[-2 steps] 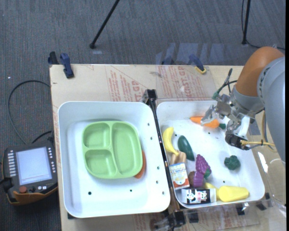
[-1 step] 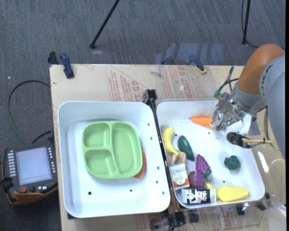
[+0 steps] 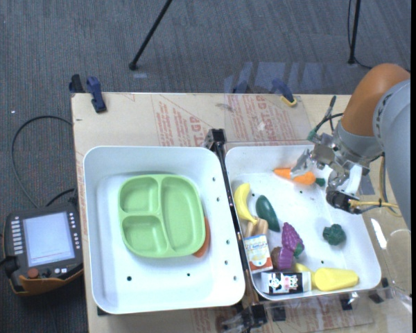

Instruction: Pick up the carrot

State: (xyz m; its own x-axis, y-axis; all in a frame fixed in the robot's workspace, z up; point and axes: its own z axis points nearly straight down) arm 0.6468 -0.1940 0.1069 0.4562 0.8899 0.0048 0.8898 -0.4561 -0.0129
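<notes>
Lying in the right bin [image 3: 374, 252] near its far edge: carrot [image 3: 296, 176], likely light, rigid, slick plastic. Hovering just beside it, gripper [image 3: 319, 164]; jaws' state unclear. Best pinching across the thick middle.

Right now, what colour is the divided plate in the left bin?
Light green plate, clearest in the camera view.

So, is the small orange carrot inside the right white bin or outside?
Inside. The small orange carrot lies on the right white bin floor, near its far wall, beside the gripper.
</notes>
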